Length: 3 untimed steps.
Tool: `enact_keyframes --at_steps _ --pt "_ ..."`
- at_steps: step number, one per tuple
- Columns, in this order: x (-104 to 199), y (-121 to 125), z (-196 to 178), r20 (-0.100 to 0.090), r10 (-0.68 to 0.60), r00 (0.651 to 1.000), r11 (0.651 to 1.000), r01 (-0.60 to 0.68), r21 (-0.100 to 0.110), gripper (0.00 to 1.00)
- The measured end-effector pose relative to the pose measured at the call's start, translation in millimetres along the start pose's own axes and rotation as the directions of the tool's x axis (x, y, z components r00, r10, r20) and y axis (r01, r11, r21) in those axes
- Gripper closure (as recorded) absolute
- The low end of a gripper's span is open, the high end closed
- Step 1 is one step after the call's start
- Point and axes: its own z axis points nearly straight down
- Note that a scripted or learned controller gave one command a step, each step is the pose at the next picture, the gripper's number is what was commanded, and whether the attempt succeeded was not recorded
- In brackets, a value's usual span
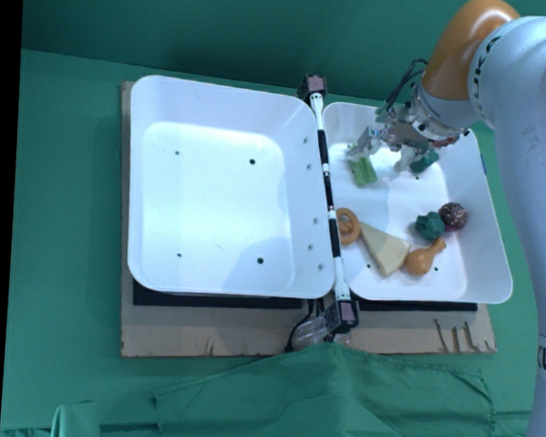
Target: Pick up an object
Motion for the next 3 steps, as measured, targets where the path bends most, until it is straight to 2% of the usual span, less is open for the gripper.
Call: enact_keyframes --at_steps 1,2,3 --pt "0 1 -17 0.000 0.004 1.000 1.000 -0.004 -0.012 1.00" --pt "-7 -3 -69 -0.003 0.016 1.000 1.000 -0.016 0.011 1.00" --pt "-5 -10 -128 -0.003 0.028 1.000 1.000 -0.028 0.010 1.00"
